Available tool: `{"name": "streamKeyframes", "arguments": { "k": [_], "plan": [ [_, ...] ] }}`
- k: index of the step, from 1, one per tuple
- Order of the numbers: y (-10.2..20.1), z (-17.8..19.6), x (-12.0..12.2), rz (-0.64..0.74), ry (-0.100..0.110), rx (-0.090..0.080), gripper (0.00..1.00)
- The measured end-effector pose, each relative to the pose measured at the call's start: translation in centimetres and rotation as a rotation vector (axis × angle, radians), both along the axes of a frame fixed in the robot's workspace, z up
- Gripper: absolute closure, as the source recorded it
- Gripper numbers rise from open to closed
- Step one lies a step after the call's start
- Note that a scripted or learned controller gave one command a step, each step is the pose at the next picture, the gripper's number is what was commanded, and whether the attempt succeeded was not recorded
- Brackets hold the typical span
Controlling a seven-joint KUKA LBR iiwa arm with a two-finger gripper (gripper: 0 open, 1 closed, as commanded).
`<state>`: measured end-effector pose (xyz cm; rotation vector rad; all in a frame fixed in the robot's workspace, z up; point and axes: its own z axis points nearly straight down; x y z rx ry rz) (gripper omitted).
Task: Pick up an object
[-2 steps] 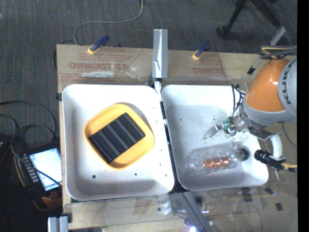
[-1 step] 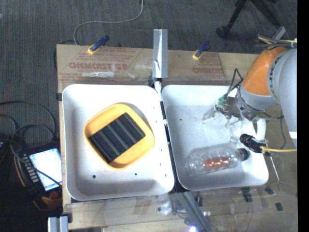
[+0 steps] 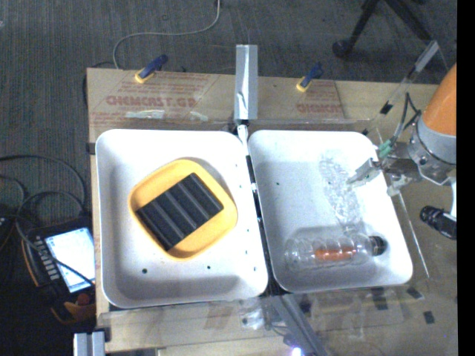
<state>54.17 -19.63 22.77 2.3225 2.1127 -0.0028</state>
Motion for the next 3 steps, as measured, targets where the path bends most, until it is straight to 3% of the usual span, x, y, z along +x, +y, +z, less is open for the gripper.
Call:
{"name": "streamKeyframes", "arguments": {
  "k": [1,2,3],
  "plan": [
    [-1.2,-12.9,1.1,0.111,0.0,0.005,0.0],
    [-0.9,-12.0,1.1,0.113,0.0,0.008,1.0],
    [5.9,-2.0,4.6,0.134,0.0,0.002,1.0]
  ]
}}
